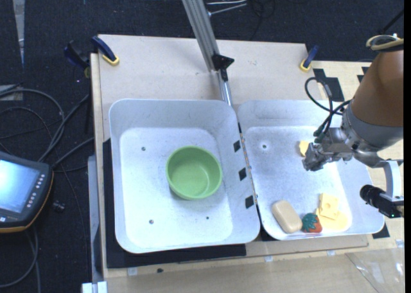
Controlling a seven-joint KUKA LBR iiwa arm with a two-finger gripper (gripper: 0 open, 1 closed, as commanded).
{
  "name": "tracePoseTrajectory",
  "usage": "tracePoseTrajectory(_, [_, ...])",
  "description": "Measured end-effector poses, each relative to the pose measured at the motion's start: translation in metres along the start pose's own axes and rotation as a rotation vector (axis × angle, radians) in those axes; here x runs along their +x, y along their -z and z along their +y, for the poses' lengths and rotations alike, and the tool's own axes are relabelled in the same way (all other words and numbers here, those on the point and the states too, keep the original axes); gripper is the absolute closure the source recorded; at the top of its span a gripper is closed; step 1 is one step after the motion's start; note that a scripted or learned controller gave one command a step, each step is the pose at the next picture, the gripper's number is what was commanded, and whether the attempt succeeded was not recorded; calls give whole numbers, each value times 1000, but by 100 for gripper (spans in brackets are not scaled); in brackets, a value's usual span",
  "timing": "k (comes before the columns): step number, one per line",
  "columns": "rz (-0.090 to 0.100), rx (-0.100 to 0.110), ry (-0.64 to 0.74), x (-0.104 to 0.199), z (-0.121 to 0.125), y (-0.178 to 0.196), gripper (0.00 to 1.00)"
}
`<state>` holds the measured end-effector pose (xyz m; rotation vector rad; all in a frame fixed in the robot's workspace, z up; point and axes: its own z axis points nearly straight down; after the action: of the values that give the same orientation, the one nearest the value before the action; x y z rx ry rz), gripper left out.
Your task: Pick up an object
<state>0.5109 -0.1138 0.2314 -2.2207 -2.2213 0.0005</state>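
Far left we see a handheld screen unit point(16, 192) lying on the dark floor, cables trailing from it. Next, the tabletop point(160, 70), light wood, with blue-and-yellow clamps at its back corners.

Left bin point(128, 157): one green bowl point(194, 172), upright, roughly centred, sitting apart from the walls. A grey metal pole point(200, 18) slants down from the top of frame to the seam between the two bins.

Right bin point(270, 124): candidate objects are clustered at the near edge. A tan oblong block point(287, 215) lies nearest the seam, just beside it a small red-and-green item point(311, 222), then a pale yellow holed wedge point(332, 211) touching or nearly touching that item. Another small yellow piece point(303, 148) sits further back, partly hidden by the arm's end.

The jaws point(313, 159) sit over the right bin's middle-right area, right next to that yellow piece, well apart from the near cluster. We can't tell whether the jaws are apart or together; the view is too dark and small there. We see nothing clearly between them.

The arm enters from the right, orange band point(382, 89) above the grey wrist.
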Motion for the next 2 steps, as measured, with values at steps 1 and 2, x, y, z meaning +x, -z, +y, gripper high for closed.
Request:
tracePoseTrajectory(1, [0,0,0,0,0,0,0])
tracePoseTrajectory(2, [1,4,0,8,6,-53,0])
